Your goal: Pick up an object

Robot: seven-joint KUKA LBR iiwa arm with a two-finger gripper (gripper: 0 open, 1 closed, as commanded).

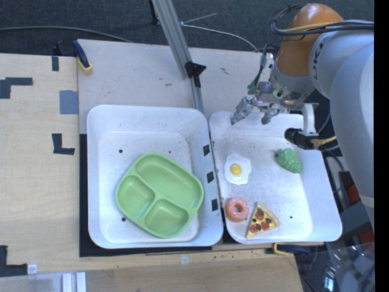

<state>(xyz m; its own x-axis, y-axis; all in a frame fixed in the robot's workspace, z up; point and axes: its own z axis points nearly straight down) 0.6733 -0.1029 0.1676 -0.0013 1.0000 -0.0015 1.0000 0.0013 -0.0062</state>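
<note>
In the right bin (316, 224) lie a toy fried egg (237, 168), a green leafy toy (289, 160), a pink donut (236, 209) and a pizza slice (262, 219). My gripper (250, 116) hangs over the bin's far edge, up and slightly right of the egg, left of the green toy. Its two fingers stand apart, open, with nothing between them.
The left bin (103, 126) holds a green divided plate (159, 194). A metal pole (176, 35) slants down to the gap between the bins. Black cables (304, 140) run beside the right bin's far right corner.
</note>
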